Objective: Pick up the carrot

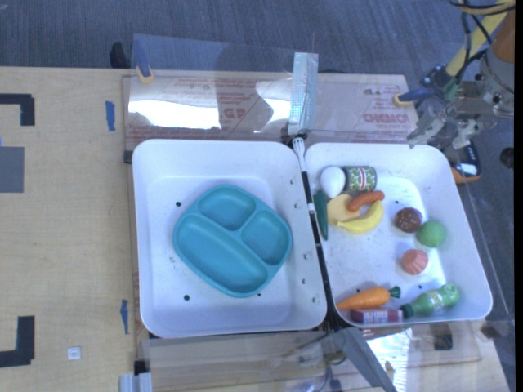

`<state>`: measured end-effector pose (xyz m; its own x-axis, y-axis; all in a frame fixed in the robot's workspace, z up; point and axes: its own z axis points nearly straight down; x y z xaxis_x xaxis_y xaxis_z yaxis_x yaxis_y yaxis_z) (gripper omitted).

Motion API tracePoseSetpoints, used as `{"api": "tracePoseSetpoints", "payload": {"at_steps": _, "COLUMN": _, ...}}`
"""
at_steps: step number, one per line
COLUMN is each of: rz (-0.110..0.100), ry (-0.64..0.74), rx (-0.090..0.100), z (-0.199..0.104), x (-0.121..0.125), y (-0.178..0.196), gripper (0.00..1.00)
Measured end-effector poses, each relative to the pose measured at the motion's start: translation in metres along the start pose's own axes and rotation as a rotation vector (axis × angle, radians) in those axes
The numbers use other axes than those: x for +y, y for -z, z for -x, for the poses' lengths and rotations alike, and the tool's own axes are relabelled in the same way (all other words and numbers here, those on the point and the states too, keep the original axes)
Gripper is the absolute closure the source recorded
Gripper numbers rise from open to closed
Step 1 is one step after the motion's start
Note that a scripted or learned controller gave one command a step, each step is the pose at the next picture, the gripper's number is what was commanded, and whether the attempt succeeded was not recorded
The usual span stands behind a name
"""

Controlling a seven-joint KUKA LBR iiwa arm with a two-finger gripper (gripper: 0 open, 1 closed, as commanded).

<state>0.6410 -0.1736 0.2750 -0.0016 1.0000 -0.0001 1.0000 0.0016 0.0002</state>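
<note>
Lying in the right bin (458, 188): one carrot (366, 298), one bottle (415, 307)

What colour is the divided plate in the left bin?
Teal blue all over; the three-compartment plastic plate shows clearly in the camera view, inside the left white bin.

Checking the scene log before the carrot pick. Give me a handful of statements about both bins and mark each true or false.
1. The carrot lies in the right bin, near its front edge. True.
2. The teal divided plate sits in the right bin. False: it is in the left bin.
3. The gripper is above the right bin's far right corner, away from the carrot. True.
4. The green bottle rests on the plate. False: it lies beside the carrot.
5. The white egg is next to the can. True.
</note>
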Motion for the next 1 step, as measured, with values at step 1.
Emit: {"api": "tracePoseSetpoints", "payload": {"at_steps": 1, "rz": -0.01, "ry": 0.009, "rx": 0.002, "z": -0.0619, "x": -0.0577, "y": -0.1397, "gripper": 0.0}}
